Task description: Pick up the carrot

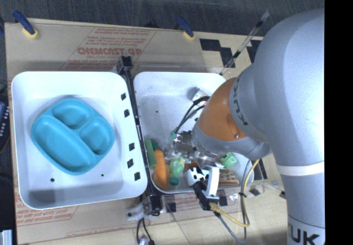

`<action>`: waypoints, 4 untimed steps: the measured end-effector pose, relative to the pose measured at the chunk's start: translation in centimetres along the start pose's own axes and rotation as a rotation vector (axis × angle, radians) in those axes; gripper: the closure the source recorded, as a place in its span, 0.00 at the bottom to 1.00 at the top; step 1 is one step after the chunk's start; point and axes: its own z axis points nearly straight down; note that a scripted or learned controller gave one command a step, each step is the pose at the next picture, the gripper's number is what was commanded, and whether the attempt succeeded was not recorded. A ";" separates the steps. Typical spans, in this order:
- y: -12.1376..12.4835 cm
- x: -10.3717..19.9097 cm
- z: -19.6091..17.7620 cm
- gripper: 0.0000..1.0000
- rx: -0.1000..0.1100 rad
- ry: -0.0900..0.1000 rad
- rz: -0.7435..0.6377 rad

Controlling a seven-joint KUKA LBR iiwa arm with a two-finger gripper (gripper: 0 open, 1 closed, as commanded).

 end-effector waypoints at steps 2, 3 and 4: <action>1.6 0.7 0.0 1.00 0.013 0.006 0.586; 1.6 0.8 -0.9 1.00 0.022 0.009 0.572; 0.3 0.4 -0.3 1.00 0.007 0.016 0.563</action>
